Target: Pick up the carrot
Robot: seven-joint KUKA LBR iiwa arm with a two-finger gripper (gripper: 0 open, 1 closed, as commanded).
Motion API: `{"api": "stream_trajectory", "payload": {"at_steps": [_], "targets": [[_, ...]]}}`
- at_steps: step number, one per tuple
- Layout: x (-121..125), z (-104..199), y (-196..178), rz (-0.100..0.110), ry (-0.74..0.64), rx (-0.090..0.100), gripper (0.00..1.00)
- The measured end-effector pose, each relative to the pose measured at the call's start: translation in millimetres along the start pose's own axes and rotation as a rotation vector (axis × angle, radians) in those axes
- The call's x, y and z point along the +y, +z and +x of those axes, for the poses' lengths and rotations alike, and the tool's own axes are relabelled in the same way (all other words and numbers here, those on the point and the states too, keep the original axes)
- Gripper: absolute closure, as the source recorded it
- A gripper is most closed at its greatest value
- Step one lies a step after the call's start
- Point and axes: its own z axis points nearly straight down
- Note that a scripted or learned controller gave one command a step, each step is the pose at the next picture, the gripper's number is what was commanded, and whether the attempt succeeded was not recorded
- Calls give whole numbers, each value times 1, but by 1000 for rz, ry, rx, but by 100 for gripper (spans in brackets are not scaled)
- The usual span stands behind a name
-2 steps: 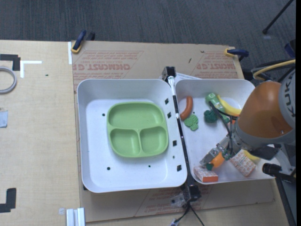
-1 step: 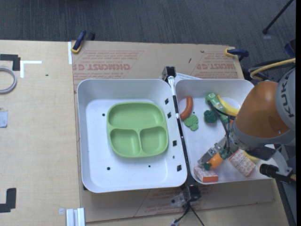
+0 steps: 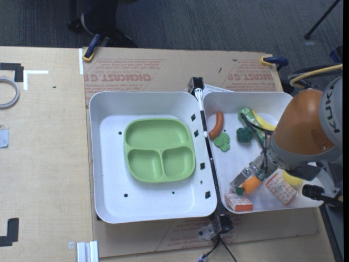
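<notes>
Carrot (image 3: 251, 185) in right bin, gripped between closed tool (image 3: 248, 182) fingers.

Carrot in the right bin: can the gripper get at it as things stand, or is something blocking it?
Probably yes. The gripper is already down at the carrot in the right bin, and nothing lies over it. The pink box and the patterned packet crowd it closely, though, and could hinder a clean grasp.
</notes>
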Motion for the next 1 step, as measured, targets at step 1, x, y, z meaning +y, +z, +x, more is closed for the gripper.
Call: {"api": "stream_trajectory", "payload": {"at_steps": [1], "targets": [[-1, 4, 0, 0, -101, 0, 0]]}}
